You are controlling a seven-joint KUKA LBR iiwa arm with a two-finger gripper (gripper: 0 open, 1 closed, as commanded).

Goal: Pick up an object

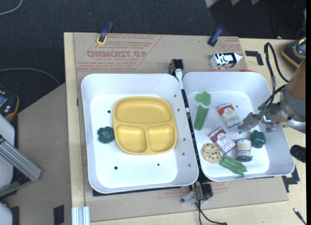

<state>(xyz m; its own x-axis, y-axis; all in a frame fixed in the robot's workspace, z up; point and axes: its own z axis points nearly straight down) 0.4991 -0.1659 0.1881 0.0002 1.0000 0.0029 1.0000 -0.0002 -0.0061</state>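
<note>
Although nothing is lifted yet, we judge the pick to be at the approach stage. Going near to far through the right bin (272, 163), we first meet a green pea pod (233, 165) lying along the front edge, then a round cookie (211, 152) and a small tin can (243, 149) just behind it. Next comes a red and white packet (222, 140), with a dark green rounded piece (258, 139) to its right. Above that piece hangs the gripper (253, 122), reaching in from the right; its 2 fingers look spread apart with nothing between them, though the slant makes the exact width hard to judge. Further back sit a red-labelled carton (229, 115) and a light green vegetable (201, 110) stretching toward the bin's rear.

In the left bin (92, 136) we see a yellow divided tray (145, 124) with 3 compartments and a dark green lump (105, 134) just beside its left rim.

We take the likeliest target to be the dark green rounded piece or the carton, since both lie close to the fingers. The risk is crowding: the can sits right beside the green piece, so a descending finger could land on the can's rim and knock it over, or close on 2 things at once. The rounded piece may also squirt out of a pinch.
</note>
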